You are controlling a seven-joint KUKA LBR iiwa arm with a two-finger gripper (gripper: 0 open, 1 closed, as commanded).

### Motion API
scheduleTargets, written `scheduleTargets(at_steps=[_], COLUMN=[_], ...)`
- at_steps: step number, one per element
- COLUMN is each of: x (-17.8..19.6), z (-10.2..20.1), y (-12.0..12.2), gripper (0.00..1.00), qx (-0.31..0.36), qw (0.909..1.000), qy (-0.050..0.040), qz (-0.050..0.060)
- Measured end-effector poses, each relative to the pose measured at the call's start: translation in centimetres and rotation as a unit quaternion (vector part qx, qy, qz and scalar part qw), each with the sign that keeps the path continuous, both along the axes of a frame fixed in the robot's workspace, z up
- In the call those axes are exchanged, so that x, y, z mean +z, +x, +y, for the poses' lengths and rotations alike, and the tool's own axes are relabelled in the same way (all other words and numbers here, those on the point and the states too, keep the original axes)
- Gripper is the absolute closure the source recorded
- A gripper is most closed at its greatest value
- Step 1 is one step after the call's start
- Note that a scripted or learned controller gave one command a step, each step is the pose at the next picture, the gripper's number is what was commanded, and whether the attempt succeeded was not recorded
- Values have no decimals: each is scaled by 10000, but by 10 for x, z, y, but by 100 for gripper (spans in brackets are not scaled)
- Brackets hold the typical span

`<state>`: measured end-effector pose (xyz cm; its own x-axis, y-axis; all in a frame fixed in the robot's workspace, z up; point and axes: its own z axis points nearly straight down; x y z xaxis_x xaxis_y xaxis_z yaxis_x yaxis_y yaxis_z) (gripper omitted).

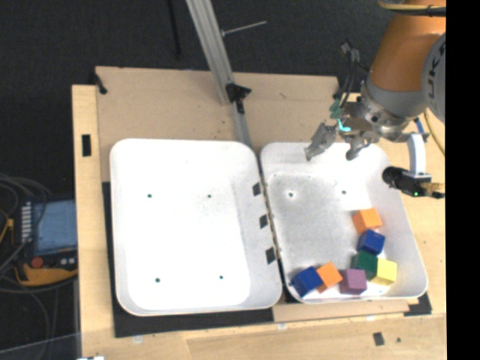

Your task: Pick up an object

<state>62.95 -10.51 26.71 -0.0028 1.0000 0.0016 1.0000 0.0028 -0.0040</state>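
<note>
Right bin [300,201] holds blocks [352,265] bunched toward five o'clock; left bin [180,223] bare; hand [333,148] spread, seemingly gripping nothing, at twelve o'clock.

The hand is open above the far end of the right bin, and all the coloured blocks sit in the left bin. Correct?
Not quite. The camera view shows the coloured blocks in the right bin, clustered at its near right corner. The hand is indeed open above that bin's far end.

No text is readable; faint dark marks on the arm [433,66] may be lettering.
</note>
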Motion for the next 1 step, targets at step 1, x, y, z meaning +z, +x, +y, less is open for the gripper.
scheduleTargets(at_steps=[1], x=[3], z=[0], y=[1], gripper=[0], qx=[2], qw=[10000], qy=[-1], qz=[-25])
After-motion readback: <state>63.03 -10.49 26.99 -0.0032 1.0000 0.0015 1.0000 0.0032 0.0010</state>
